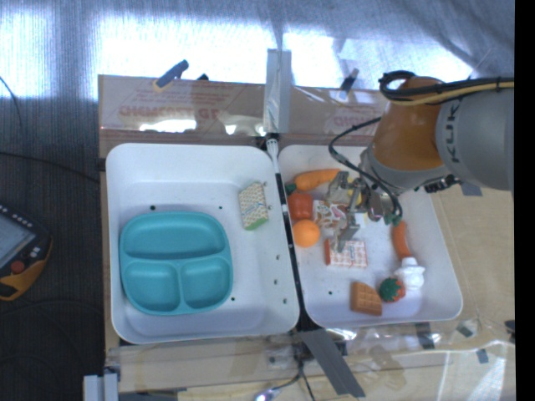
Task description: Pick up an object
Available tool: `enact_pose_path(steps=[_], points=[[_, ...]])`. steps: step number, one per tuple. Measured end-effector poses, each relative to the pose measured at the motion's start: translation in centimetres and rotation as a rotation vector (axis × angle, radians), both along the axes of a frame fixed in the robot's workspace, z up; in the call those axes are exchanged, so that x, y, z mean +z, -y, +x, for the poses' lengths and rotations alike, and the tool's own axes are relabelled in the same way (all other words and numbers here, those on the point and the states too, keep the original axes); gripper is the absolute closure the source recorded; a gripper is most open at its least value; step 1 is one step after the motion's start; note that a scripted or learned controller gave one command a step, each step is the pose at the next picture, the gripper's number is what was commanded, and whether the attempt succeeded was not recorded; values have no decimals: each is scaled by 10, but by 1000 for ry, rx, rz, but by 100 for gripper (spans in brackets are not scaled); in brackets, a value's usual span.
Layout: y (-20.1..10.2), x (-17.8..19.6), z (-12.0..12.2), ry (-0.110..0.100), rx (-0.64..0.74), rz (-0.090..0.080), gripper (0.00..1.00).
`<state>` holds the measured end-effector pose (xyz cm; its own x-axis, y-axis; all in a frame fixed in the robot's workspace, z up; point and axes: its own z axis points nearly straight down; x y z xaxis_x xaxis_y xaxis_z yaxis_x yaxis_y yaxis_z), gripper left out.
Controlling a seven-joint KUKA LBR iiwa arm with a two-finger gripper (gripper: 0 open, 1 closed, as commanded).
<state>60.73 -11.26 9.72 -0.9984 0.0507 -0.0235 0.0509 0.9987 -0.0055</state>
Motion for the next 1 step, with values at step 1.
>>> enact_pose_path(steps=[1], points=[[-12, 0, -20, 6, -120, 3, 0]])
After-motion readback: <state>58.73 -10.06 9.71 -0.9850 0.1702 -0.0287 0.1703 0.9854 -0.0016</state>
